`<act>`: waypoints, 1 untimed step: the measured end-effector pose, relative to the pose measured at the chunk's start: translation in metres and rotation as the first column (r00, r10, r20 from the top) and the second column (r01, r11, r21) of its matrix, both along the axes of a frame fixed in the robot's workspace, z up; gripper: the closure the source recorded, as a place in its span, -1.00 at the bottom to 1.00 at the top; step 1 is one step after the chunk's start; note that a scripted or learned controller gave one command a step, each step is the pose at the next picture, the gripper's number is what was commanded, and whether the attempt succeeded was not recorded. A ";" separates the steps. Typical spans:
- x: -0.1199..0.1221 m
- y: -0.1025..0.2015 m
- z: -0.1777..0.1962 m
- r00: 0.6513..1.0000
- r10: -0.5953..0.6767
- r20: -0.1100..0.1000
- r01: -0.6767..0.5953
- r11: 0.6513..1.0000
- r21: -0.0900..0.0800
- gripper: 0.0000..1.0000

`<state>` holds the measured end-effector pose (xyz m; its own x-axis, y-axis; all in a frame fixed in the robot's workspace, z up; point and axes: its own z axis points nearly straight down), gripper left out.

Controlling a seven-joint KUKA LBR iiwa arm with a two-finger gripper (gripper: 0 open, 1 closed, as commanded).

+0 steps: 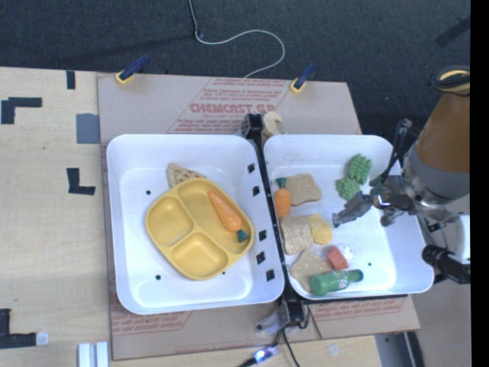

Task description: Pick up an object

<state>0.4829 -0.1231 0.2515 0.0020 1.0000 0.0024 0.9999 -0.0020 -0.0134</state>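
My gripper (362, 215) hangs over the right bin (397, 275), open, with nothing between its fingers. It is just below a green broccoli piece (354, 174) and to the right of a yellow chunk (322, 232). The same bin holds a small carrot (283, 199), a bread slice (304, 189), a tan cracker (296, 234), a red and white piece (337, 257), a green bottle-like toy (335, 281) and a tan slice (307, 265).
The left bin (126, 281) holds a yellow compartment tray (174, 222) with a carrot (227, 211) lying on it and a waffle cracker (180, 176) behind it. A black divider (266, 197) runs between the bins. The arm's orange band (449, 125) rises at the right.
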 end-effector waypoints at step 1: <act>0.002 0.000 0.005 1.000 0.003 0.011 -0.003 1.000 -0.002 -1.00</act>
